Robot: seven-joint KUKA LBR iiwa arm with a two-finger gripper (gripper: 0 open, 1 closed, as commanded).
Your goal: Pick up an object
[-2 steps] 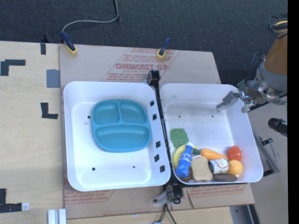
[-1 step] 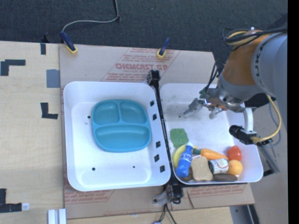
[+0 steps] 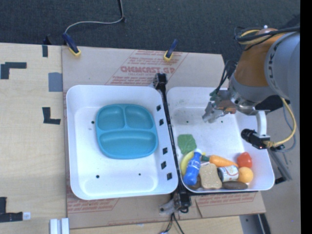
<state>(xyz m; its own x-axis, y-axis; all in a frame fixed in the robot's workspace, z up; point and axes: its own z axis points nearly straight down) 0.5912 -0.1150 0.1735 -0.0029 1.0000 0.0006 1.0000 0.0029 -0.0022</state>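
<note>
My gripper (image 3: 213,113) hangs over the upper middle of the right bin (image 3: 204,130), above bare white floor, with nothing seen in it. The objects lie heaped at that bin's near end, well below the gripper. They include a green leafy piece (image 3: 186,143), a blue bottle (image 3: 193,167) lying across a yellow banana (image 3: 184,161), a slice of bread (image 3: 210,176), a carrot (image 3: 222,161), a small can (image 3: 228,172), a red tomato (image 3: 244,158) and an orange (image 3: 246,174).
The left bin (image 3: 83,169) holds a blue divided plate (image 3: 126,130). A black divider with clips (image 3: 165,130) runs between the bins. The arm's grey and orange body (image 3: 263,72) and a black cable fitting (image 3: 253,138) overhang the right bin's right side.
</note>
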